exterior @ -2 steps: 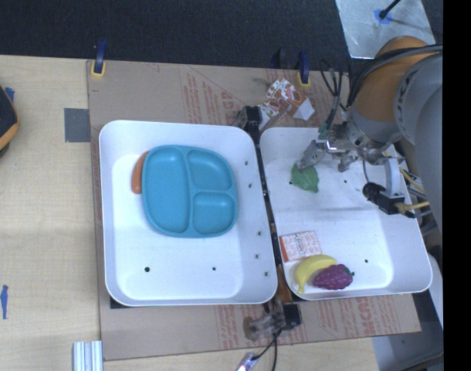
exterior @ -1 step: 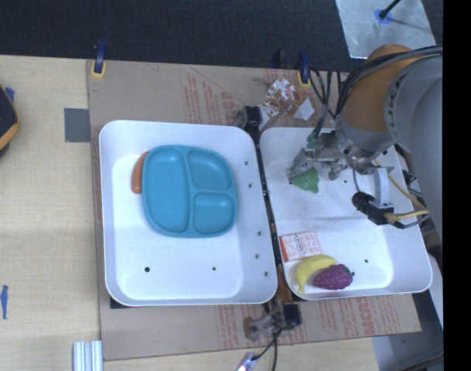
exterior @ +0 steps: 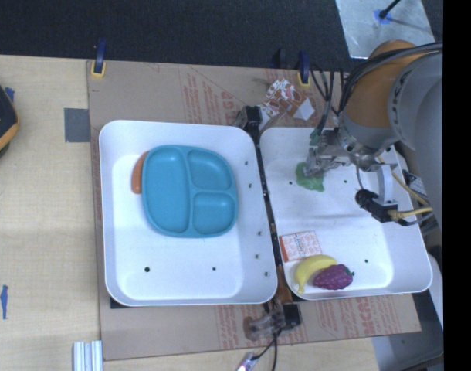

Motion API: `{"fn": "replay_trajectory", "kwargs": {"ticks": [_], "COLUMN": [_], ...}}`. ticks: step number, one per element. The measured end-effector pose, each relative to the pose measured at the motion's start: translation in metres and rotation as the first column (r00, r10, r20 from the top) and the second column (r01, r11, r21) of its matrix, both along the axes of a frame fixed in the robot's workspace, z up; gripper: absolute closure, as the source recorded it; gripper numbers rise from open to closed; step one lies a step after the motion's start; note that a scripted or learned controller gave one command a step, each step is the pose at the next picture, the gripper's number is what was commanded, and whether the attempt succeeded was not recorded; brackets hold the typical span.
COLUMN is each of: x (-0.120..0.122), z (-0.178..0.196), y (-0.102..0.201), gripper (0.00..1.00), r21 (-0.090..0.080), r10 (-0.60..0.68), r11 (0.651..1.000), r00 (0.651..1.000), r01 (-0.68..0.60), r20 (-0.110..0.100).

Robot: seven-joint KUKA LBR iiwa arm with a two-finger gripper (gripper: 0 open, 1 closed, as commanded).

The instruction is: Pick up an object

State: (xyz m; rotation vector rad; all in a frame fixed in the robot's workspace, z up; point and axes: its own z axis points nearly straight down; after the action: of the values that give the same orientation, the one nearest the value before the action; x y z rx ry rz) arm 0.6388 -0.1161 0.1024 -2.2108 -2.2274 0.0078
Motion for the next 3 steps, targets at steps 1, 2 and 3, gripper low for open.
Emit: {"fn": "replay_trajectory", "kwargs": {"ticks": [1,2,3], "x": [0.000,0.000,0.000], "z": [0.000,0.010,0.010], "y": [0.000,-0.001,-0.001], "gripper": [0.00,1.00,0.00], "r21": [0.000,0.000,0.000], "r10": [0.000,0.001,0.001], "r11": [1.000,1.000,1.000], "r00": [1.000,1.000,1.000], "r01": [0.000,-0.001,-0.001], "r20": [0.000,-0.001,-0.001]}}
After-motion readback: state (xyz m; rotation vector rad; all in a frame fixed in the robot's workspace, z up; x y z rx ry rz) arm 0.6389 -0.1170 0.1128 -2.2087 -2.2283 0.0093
